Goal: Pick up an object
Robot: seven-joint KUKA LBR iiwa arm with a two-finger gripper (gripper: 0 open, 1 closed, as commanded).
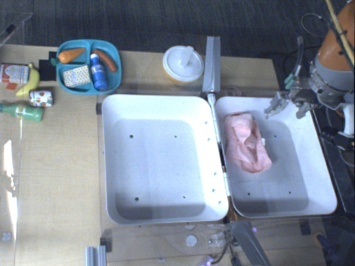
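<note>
Landmark = pink cloth (pixel 247 143), a crumpled soft bundle lying in the right bin (pixel 316 198), toward that bin's left wall & a bit above centre; it's the obvious pick target. Gripper (pixel 288 105) hangs up & to the right of the cloth, near the bin's top edge, fingers spread apart w/ nothing between them, so open & empty, clear of the cloth. Probably staged there because the arm (pixel 334 65) comes in from that side & needs room to descend. Left bin (pixel 161 159) sits just left of the cloth, past the divider. Well up-left of the cloth, outside the bins: a white lidded bowl (pixel 183 64), farther left a blue tray (pixel 89 65) of toy food, a banana (pixel 29 81), small can (pixel 41 98), green bottle (pixel 21 111). Judgement: approach phase, grasp not yet started; next needs moving over the cloth's bulk & lowering.
</note>
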